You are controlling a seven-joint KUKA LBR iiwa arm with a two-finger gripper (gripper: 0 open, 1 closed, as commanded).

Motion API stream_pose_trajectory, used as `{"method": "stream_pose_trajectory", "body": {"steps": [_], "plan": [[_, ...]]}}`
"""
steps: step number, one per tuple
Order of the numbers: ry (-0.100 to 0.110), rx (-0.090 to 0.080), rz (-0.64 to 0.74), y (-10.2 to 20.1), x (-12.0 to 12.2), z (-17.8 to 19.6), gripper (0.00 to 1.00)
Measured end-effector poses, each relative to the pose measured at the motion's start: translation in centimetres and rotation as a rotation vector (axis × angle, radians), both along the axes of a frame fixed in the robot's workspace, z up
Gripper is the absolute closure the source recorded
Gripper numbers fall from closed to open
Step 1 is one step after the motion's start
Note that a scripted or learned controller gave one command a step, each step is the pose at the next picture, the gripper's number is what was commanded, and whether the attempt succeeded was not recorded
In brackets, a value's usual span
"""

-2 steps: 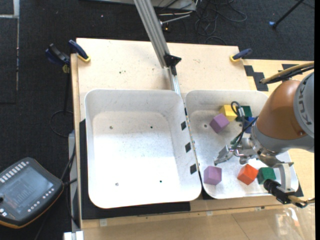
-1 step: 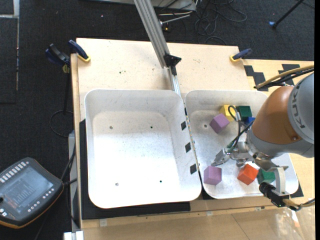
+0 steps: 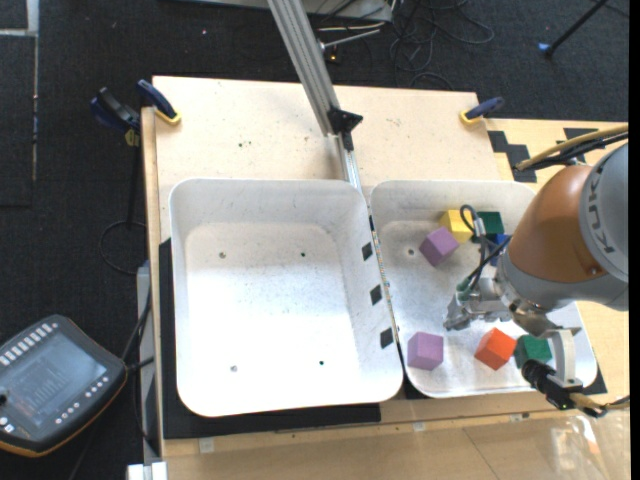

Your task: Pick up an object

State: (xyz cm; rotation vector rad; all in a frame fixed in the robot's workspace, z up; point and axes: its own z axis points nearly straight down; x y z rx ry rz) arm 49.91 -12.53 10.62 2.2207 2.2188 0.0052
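A grey teach pendant [image 3: 48,383] with a dark screen lies on the black floor, far left of the right bin [image 3: 400,298] and nearest the camera. Inside that bin sit small blocks: a purple cube [image 3: 425,350] near its front left corner, a second purple cube [image 3: 438,247] toward its back, a yellow block [image 3: 460,221] and a green block [image 3: 490,224] at its back wall, an orange cube [image 3: 495,349] and a green cube [image 3: 535,349] near its front right. The gripper [image 3: 462,315] hangs low over the bin's middle, between the purple cubes and just left of the orange cube; whether its fingers are apart or grip anything cannot be told. Left of the right bin, touching it, stands the left bin [image 3: 200,268]. Both rest on a pale speckled bench [image 3: 260,128], with yellow-tipped clamps [image 3: 160,103] at its back corners and a slanted metal pole [image 3: 305,53] behind.
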Motion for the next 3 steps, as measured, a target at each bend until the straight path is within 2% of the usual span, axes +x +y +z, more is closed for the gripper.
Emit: {"method": "stream_pose_trajectory", "body": {"steps": [2, 3], "plan": [[-0.004, -0.003, 0.003, -0.5, 0.7, 12.3, 1.00], [0.000, -0.002, 0.004, -0.5, 0.8, 14.6, 1.00]]}}
